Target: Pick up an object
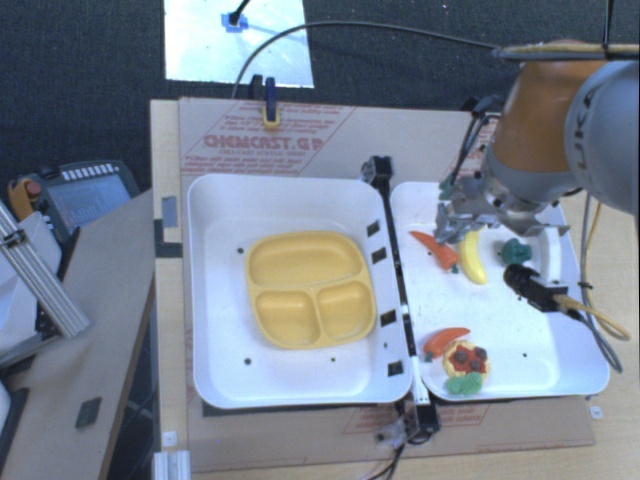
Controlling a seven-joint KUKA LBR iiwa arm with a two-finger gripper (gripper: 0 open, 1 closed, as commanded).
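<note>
A yellow divided tray (305,288) is seen in the left bin (215,298); in the right bin (570,368), the end effector (455,223) is poised above a banana (472,258) and carrot (436,249).

Bright, even light falls from above, and the two white bins (300,193) come out nearly washed out, their rims hard to follow. The pale sheet (238,28) at the top edge glares to a flat white. Shadows are soft and short, gathered under the yellow divided tray (308,288) and beneath the arm (560,108). The whole picture is slightly soft and grainy, and the dark floor (70,58) shows speckled noise
</note>
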